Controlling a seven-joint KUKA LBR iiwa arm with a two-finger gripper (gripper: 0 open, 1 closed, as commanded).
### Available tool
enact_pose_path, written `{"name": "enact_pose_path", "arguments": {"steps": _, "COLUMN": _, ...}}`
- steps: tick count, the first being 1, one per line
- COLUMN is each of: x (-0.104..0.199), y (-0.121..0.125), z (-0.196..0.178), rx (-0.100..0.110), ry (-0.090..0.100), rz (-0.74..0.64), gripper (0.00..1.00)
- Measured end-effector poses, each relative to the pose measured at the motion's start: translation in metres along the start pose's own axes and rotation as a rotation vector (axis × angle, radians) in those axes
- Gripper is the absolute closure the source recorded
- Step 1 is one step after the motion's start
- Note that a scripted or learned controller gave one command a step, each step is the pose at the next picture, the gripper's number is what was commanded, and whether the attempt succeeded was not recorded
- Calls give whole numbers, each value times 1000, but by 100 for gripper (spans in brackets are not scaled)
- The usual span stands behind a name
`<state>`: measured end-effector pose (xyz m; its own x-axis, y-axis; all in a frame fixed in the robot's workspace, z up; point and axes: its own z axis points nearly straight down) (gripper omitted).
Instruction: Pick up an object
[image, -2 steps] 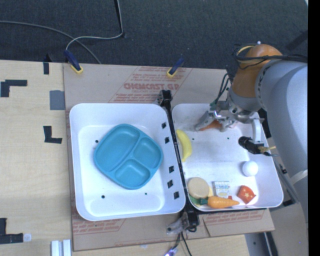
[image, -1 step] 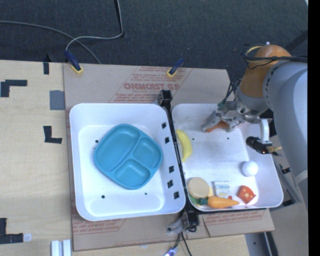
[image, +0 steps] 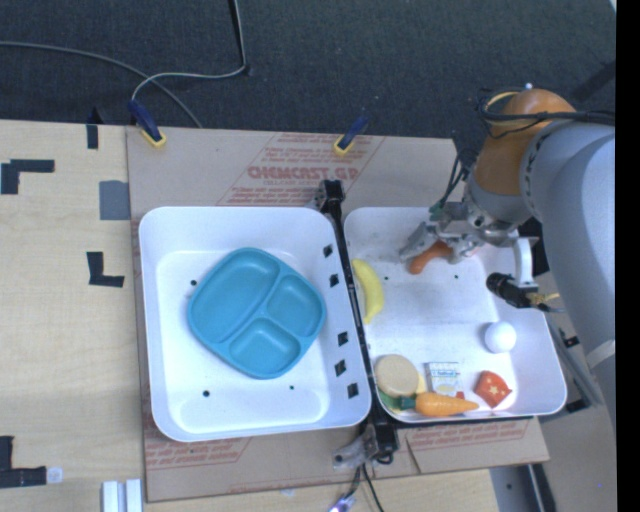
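At the near edge of the right bin (image: 545, 345) lie one carrot (image: 445, 404), one round sandwich-like bun (image: 396, 375) with a bit of green under it, one small white packet (image: 443, 376) whose print is too small to read, and one red piece like a strawberry (image: 492, 387). A little farther in sits one white ball (image: 499, 336), well apart from the one banana (image: 369, 290) that lies against the bin's left wall. Farther still, near the bin's back, the claw (image: 436, 248) hangs at the end of the grey arm (image: 575, 210) with its orange band (image: 510, 150) behind it; an orange-brown sausage-shaped piece (image: 428, 258) sits right at its tip, touching it, but I cannot tell how wide the claw stands or whether that piece is truly clamped in it. The left bin (image: 160, 300) holds one blue divided plate (image: 257, 311) with three compartments, tilted a little to the bin's edges. Two white bins in all, side by side on a brown cardboard sheet (image: 230, 165) printed in red with a word that looks like "CHEMCAST", smaller lines beneath unreadable. Two yellow-and-blue clamps (image: 146, 122) grip the sheet's far edge, and a thin cable (image: 150, 75) trails over the dark floor beyond.
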<state>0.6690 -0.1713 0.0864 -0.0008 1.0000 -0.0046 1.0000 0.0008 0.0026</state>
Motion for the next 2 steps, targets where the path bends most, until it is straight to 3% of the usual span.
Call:
{"name": "enact_pose_path", "arguments": {"steps": 1, "x": 0, "y": 0, "z": -10, "rx": 0, "ry": -1, "rz": -1, "gripper": 100}}
{"name": "enact_pose_path", "arguments": {"steps": 2, "x": 55, "y": -17, "z": -26, "rx": 4, "ry": 5, "rz": -2, "gripper": 100}}
